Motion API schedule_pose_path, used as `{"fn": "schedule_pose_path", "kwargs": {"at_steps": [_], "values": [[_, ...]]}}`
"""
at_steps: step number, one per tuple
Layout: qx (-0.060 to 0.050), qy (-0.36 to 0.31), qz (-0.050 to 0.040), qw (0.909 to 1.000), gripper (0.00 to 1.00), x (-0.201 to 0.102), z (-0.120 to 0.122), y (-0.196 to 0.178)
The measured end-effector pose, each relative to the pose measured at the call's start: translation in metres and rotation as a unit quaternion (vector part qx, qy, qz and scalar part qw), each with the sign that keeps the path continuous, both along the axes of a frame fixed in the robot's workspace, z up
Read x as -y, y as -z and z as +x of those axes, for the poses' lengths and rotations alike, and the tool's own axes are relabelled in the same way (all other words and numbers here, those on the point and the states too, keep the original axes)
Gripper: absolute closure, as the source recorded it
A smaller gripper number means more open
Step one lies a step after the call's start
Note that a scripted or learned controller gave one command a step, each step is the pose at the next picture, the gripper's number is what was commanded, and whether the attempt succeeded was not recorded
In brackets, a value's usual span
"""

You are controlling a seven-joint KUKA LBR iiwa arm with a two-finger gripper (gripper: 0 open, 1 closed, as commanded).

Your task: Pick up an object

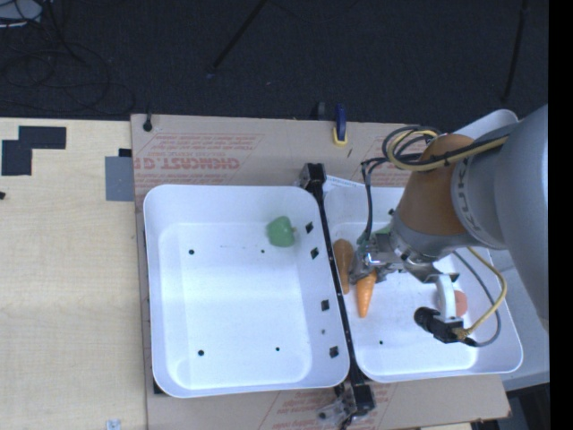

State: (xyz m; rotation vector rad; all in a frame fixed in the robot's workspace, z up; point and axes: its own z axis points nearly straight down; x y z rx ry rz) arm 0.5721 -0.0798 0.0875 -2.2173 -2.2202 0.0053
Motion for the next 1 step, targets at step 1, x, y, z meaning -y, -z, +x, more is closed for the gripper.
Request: {"fn": "schedule_pose_path", "kwargs": {"at_steps": [1], "values": [[0.011,-0.003,0.0077,0.9999,1.00,-0.0753,0.0323,-0.0707]]}}
